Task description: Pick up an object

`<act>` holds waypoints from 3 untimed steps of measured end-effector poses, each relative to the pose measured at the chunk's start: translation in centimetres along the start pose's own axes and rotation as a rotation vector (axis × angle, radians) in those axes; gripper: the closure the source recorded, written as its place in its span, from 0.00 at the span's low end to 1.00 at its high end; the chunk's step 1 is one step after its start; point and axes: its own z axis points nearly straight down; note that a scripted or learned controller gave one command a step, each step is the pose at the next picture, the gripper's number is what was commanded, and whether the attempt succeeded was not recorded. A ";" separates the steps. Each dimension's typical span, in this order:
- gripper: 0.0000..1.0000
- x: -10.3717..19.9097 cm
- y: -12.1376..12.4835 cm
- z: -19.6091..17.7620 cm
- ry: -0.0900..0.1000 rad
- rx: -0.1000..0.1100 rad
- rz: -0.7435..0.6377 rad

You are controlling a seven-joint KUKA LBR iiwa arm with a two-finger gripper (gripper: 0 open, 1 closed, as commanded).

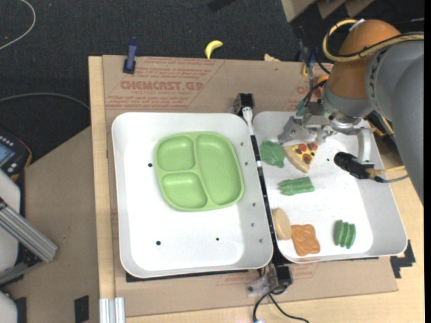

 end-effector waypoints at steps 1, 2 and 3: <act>1.00 0.0 0.0 -1.0 0.000 -0.002 0.001; 1.00 6.3 -0.2 -8.9 0.001 -0.004 -0.006; 1.00 12.6 -8.6 -12.1 0.004 0.011 -0.003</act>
